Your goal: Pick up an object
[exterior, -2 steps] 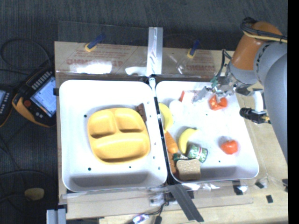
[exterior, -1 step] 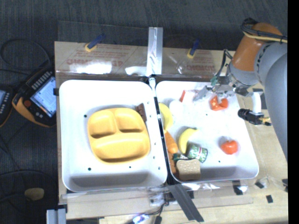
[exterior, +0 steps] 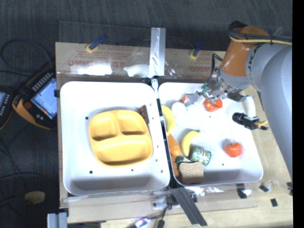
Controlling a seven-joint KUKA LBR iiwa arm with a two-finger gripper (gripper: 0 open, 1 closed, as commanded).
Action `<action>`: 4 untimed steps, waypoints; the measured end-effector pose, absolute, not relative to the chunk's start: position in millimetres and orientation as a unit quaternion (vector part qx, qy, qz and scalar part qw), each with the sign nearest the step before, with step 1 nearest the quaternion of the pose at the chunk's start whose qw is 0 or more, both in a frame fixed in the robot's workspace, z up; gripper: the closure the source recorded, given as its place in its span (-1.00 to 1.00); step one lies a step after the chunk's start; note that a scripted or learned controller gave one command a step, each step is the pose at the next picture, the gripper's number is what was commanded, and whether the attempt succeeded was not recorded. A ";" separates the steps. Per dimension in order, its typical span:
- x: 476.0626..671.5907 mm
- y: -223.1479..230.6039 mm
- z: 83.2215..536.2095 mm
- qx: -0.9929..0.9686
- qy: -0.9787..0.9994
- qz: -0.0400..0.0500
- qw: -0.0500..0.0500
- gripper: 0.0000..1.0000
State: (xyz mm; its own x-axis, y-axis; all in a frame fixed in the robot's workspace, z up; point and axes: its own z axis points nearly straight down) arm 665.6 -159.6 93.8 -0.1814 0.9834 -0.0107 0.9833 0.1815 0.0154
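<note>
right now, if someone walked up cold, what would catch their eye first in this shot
The big yellow divided tray stands out first, lying alone in the left bin. Next comes the grey arm with its orange band, reaching in from the right over the far corner of the right bin. That bin holds a clutter of small toy foods, including a red tomato near the right wall and a banana in the middle.

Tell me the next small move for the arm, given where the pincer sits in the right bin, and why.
Probably a short lift straight up to test the grasp. The pincer is low at the back of the right bin, right at a small red object. I can't tell whether the object is actually clamped, so lifting slightly would show it. The red tomato and banana lie apart nearer the front.
</note>
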 end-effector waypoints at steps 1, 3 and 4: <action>671.6 -188.3 94.6 0.639 0.769 0.001 0.001 -1.00; 647.5 -210.8 97.6 0.722 0.692 0.010 0.006 -1.00; 646.6 -212.3 104.6 0.721 0.693 0.007 0.008 1.00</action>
